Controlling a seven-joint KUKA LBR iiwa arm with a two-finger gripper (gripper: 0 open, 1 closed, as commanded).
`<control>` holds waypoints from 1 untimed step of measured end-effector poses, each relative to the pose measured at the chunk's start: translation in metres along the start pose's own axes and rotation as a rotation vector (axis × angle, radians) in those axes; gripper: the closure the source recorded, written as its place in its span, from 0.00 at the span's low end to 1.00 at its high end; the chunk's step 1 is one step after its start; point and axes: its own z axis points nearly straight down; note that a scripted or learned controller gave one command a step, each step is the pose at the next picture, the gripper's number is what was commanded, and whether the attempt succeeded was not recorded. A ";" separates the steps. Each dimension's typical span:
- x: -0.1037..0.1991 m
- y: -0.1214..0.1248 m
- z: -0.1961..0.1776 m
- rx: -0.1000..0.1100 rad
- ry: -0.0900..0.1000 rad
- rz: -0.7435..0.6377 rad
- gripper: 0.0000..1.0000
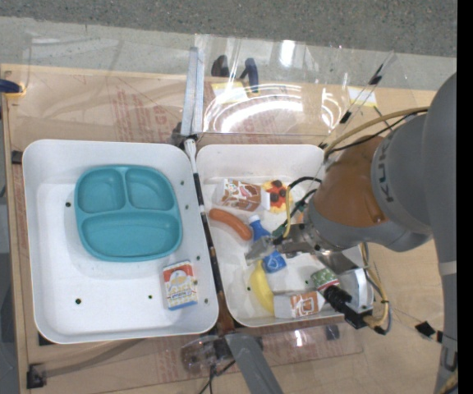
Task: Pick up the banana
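Fingers [263,251] above the banana [260,290] in the right bin [220,220], their spread impossible to tell.

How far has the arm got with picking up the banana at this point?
Done: the arm has reached into the right bin, its gripper low among the items, just above the banana. In hand: nothing visibly; the banana lies on the bin floor beside a small carton, not between the fingers. Left: grasping the banana and lifting it. The left bin holds a teal divided plate.
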 end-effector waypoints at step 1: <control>0.023 -0.039 0.011 0.002 0.003 -0.123 0.00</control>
